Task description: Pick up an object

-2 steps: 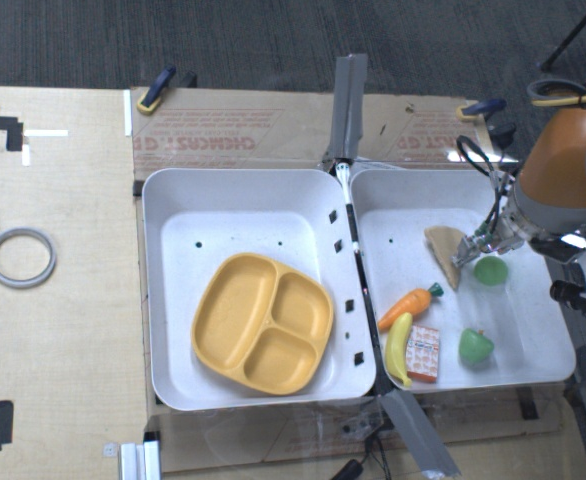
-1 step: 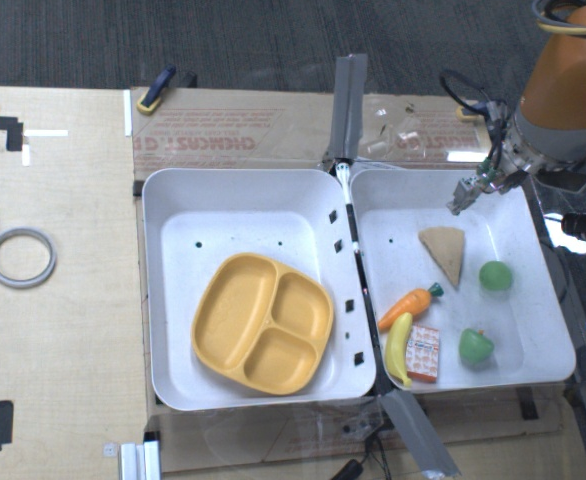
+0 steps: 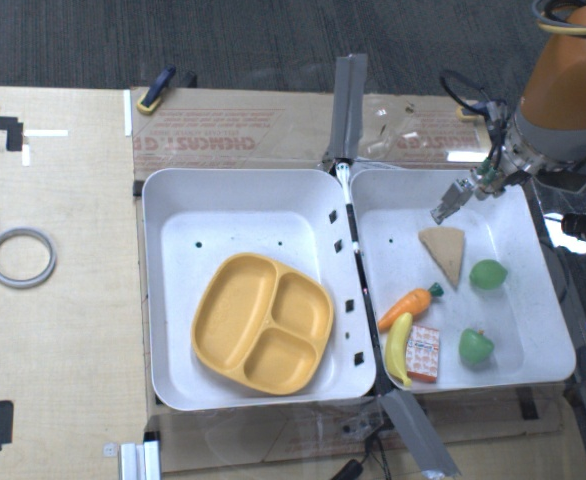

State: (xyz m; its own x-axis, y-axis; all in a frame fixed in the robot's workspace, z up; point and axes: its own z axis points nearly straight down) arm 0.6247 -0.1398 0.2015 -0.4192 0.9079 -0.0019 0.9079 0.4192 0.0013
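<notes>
Reaching in from the right, the arm hangs over the back of the right bin. Its top is cut off by the edge of the picture. The tool sits at the end of the arm, tilted down and to the left, just above the bin floor. It is small, dark and blurry, so I cannot tell how it stands. Nothing can be seen in its grip.

Just below the tool lies a tan wedge. The tool tip is near its top corner, but I cannot tell if they touch. Right of the wedge is a green ball. Lower down is a second green thing, maybe an apple or a pepper; it is too small to be sure. Left of them a carrot lies at a slant, with a banana under it. A small box lies against the banana; its print is too small to read.

The left bin holds a yellow plate with three parts.

On the counter at the left lies a tape ring. A brown thing at the far left is cut off by the edge.
</notes>
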